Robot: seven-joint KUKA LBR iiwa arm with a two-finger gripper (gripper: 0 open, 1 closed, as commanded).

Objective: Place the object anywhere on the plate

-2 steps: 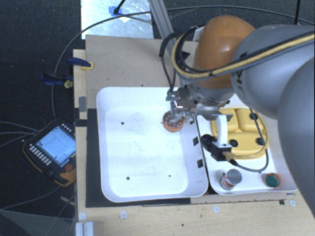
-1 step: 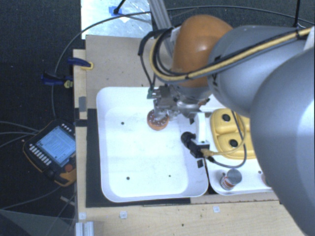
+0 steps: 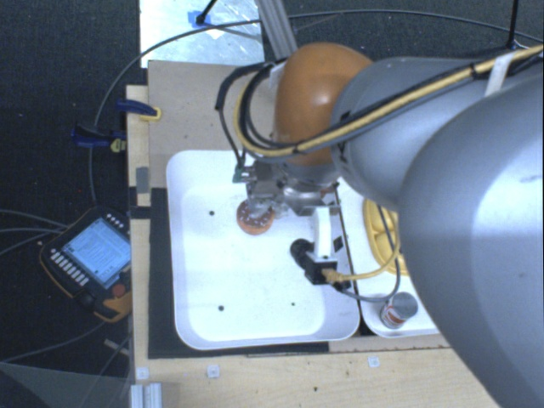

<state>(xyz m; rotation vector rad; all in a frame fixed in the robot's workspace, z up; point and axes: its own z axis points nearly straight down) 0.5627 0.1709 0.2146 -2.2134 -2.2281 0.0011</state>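
A small round brown object (image 3: 253,219) lies in the left white bin (image 3: 195,313), toward its far middle. My gripper (image 3: 265,199) hangs right over it, touching or almost touching its top; the wrist hides where they meet. In the right bin, a yellow plate (image 3: 379,228) shows as a curved rim, with the grey arm covering most of it.
A small red and white cylinder (image 3: 397,311) stands at the near end of the right bin (image 3: 408,330). A black fitting with a yellow cable (image 3: 310,260) hangs beside the gripper over the left bin. A teach pendant (image 3: 89,257) lies left of the bench.
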